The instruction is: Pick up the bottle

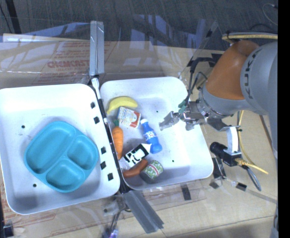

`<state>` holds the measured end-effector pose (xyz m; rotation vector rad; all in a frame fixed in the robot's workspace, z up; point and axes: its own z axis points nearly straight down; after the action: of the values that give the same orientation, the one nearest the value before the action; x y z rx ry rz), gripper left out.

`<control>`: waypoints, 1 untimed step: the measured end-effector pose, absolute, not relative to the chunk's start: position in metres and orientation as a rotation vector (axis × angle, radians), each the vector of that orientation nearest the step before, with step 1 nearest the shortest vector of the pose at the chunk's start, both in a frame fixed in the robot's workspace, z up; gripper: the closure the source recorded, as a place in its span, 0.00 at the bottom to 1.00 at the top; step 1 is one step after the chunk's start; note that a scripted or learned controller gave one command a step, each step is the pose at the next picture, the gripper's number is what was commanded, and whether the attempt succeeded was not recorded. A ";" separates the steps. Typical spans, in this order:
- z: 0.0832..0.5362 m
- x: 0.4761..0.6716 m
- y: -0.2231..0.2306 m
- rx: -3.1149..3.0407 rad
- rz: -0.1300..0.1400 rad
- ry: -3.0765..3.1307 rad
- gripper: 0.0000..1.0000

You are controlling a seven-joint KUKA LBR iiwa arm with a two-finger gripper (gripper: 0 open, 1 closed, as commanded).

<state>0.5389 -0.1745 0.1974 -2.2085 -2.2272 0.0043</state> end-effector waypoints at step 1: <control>0.124 0.526 -0.162 -2.216 0.004 -2.221 0.00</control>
<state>0.5258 -0.1624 0.1236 -2.2163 -2.2214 0.0043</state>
